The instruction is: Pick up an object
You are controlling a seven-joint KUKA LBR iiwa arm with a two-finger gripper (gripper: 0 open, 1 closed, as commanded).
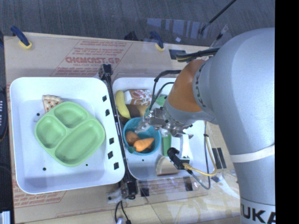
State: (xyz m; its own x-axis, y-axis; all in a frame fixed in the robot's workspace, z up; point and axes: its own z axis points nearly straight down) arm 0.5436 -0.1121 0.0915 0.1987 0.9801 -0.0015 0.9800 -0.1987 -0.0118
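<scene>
The right bin (198,164) holds a yellow banana (122,104), a brown-and-white packet (138,97), a blue bowl (132,125) with an orange carrot (144,144) and a brownish piece (131,137) in it, a green stick (166,143) and a pale wedge (164,166). My gripper (154,119) hangs low over the bowl's upper right rim, under the grey arm and its orange band (183,90). Much of the right bin's far side is hidden by the arm.
In the left bin (28,171) lies a green divided plate (70,133), and a tan waffle-like piece (50,101) pokes out at its upper left. A black divider (112,120) with clips runs between the bins. Blue clamps (21,37) hold the cardboard at the back.
</scene>
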